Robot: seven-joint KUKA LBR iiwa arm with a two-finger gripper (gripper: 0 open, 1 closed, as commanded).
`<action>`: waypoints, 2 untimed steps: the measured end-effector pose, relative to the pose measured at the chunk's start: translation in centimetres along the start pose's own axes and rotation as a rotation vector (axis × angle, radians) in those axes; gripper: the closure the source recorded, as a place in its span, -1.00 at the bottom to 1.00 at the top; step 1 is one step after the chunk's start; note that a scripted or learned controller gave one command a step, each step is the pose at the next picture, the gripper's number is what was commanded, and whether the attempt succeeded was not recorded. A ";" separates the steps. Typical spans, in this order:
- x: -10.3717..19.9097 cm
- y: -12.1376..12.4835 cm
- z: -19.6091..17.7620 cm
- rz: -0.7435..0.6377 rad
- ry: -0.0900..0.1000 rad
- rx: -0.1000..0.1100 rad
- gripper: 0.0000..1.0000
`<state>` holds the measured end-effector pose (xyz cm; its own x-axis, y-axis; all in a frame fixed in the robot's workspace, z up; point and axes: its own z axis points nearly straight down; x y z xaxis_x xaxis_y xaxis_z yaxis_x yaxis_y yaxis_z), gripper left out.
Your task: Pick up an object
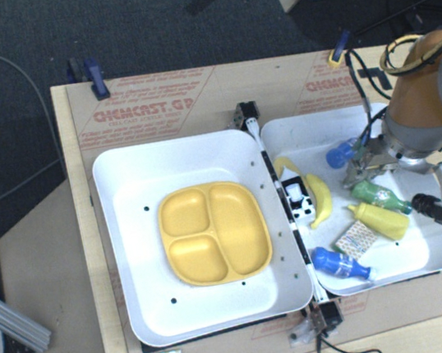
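Green bottle (380,195) lies in the right bin (434,258), just under the gripper (367,167), so I judge the reach is ending and a clean closing comes next, with the arm bent down from the right, its grip hidden from view.

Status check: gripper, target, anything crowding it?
Gripper low in right bin, over green bottle. Nothing seen held. Yellow bottle, blue cup close by.

Glossy plastic yellow tray (215,232); smooth white bins (122,179); cardboard bench (151,99).
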<state>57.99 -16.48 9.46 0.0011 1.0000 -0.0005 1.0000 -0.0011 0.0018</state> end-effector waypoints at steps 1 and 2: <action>4.5 -0.2 -0.6 -0.002 0.002 0.004 1.00; 4.0 -0.2 -0.8 0.002 -0.007 0.000 -1.00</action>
<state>57.82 -12.52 10.22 0.0027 1.0000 -0.0070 1.0000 -0.0027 0.0020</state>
